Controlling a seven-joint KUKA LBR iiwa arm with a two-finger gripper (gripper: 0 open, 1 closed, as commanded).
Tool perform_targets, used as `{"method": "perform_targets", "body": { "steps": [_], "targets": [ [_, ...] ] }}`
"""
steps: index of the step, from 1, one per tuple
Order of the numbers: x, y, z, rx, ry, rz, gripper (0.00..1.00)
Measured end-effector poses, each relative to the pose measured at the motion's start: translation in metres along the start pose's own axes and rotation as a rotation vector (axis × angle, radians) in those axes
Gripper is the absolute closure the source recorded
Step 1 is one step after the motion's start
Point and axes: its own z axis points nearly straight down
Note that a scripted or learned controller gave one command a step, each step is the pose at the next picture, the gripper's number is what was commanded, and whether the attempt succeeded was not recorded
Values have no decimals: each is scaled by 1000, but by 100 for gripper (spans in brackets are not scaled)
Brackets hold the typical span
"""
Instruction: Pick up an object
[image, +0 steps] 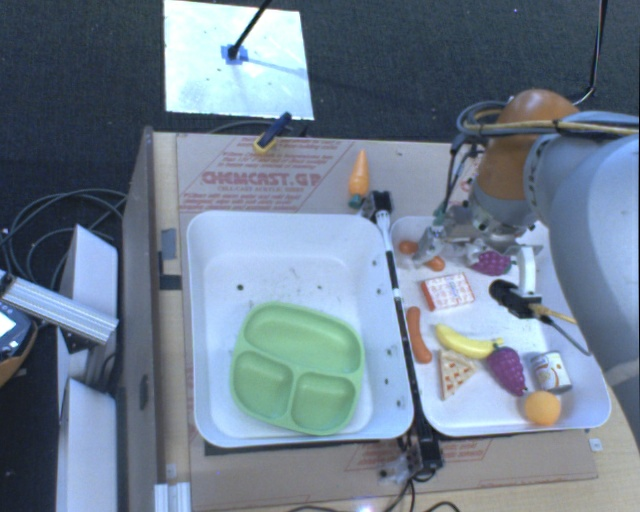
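Two white bins are set side by side on the counter (280, 175). In the view's left bin (280, 268) one green tray (297, 366) with three compartments is laid toward the near side, and the far half of the floor is left bare. In the right bin (490, 408) are counted two small orange pieces (408, 246), two purple grape bunches, the far bunch (491, 262) and the near bunch (506, 368), one red-and-white card (448, 291), one banana (465, 343), one red sausage (419, 334) laid along the dividing rim, one wedge (456, 373), one small can (549, 370) and one orange ball (542, 408) by the near right corner. Open floor is found mainly along the near edge. The pincer (437, 243) is placed over the far left corner, just beside the orange pieces; whether it is wide or narrow cannot be told. One carrot (358, 172) is seen on the counter beyond the bins.
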Motion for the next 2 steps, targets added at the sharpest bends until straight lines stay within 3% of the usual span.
{"method": "perform_targets", "body": {
  "steps": [1, 2],
  "targets": [
    [0, 0, -11, -1, -1, -3, 100],
    [0, 1, -11, -2, -2, -5, 0]
  ]
}}
